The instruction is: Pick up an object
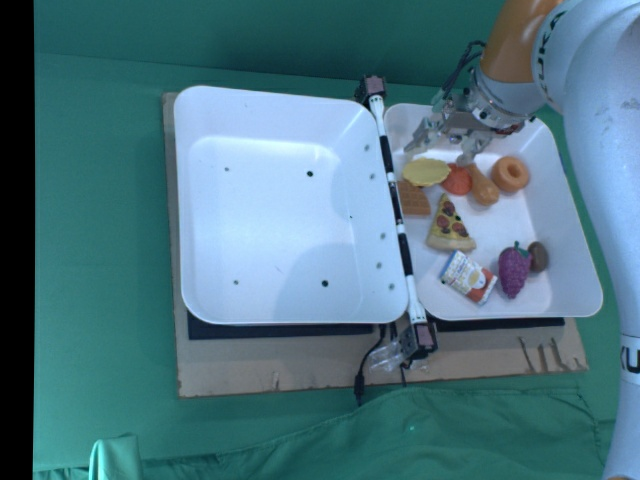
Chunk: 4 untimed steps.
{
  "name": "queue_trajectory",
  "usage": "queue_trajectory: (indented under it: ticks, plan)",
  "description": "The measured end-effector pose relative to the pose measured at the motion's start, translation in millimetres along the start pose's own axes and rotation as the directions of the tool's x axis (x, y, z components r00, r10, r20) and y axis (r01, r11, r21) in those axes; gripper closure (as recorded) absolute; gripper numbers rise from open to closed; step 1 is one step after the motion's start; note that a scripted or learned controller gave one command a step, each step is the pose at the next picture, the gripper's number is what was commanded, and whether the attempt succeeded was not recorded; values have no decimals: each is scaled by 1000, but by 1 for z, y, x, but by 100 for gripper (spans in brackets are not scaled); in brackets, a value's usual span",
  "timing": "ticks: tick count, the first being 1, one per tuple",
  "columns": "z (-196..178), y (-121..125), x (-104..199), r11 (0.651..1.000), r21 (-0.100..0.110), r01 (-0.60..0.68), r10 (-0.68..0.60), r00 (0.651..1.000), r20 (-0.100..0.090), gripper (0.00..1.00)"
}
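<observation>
Green cloth covers the counter [100, 268], where two shallow white bins sit side by side on a cardboard sheet [300, 373]: the left bin [280, 208] and the right bin [570, 258], which holds toy foods. Near its far end, the pincer [450, 146] hangs with fingers spread apart and nothing between them, just above a yellow chip-like piece [426, 172] and a red tomato [458, 180]. Close by lie a carrot [484, 188], a doughnut [511, 173], a waffle [413, 199], a pizza slice [449, 225], a juice carton [467, 276], purple grapes [514, 269] and a brown nut [538, 256].
</observation>
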State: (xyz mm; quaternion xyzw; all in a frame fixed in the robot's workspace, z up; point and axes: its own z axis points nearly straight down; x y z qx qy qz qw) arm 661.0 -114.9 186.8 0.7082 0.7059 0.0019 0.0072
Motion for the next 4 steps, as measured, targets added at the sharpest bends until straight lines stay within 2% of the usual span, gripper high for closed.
queue_trajectory:
  ticks: [1, 2, 4]
  plan:
    - [-16, 3, -2, 1000, -14, -2, 2, 1000, 5, 100]
    - [-63, 9, -4, 1000, 4, 1, -1, 1000, -5, 100]
    - [-179, 26, -4, 1000, -1, 2, -2, 1000, -4, 100]
